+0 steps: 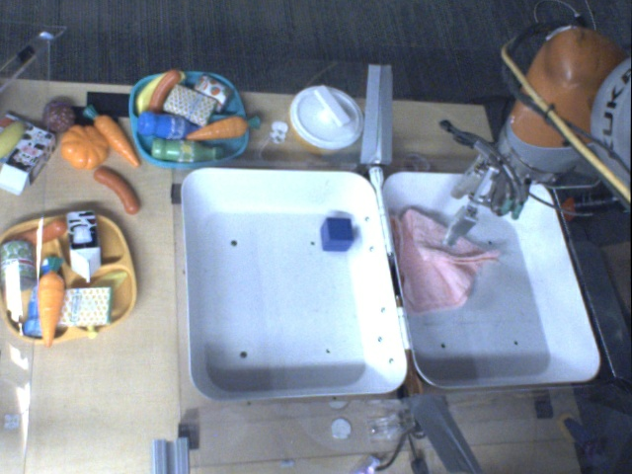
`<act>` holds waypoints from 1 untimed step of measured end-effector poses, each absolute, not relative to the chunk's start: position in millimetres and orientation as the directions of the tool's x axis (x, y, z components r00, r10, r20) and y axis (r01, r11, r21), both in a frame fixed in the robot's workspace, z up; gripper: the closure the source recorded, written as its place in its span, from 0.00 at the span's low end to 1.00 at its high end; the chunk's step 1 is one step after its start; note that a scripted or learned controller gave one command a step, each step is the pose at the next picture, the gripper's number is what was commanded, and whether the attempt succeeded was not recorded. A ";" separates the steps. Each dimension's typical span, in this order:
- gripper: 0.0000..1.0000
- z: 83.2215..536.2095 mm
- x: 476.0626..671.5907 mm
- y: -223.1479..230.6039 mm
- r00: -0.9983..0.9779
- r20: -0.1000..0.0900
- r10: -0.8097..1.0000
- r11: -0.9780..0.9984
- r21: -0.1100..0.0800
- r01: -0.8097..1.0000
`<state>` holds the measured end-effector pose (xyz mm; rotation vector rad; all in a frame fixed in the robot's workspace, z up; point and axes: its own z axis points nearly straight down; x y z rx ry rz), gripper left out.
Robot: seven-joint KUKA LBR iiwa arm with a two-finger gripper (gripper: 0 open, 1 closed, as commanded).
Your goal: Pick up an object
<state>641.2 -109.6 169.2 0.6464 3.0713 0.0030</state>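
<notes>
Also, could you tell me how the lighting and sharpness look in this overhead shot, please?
In the camera view, light is even and soft; the left bin shows a grey shadow along its lower wall, the blue cube and pink cloth read clearly, while the gripper looks slightly blurred and the toys at far left are small and soft.

Two bins [286, 383] (one cube [338, 233], one cloth [434, 265])

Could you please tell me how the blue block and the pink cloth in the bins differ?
The blue block is small, rigid and boxy; the pink cloth is larger, soft and crumpled. The block lies in the left bin, the cloth in the right bin. The gripper hovers by the cloth's upper edge, far from the block. Both rest on white bin floors.
</notes>
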 end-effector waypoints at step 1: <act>0.00 234.5 660.7 -132.4 -0.838 -0.005 0.546 0.838 0.003 0.546</act>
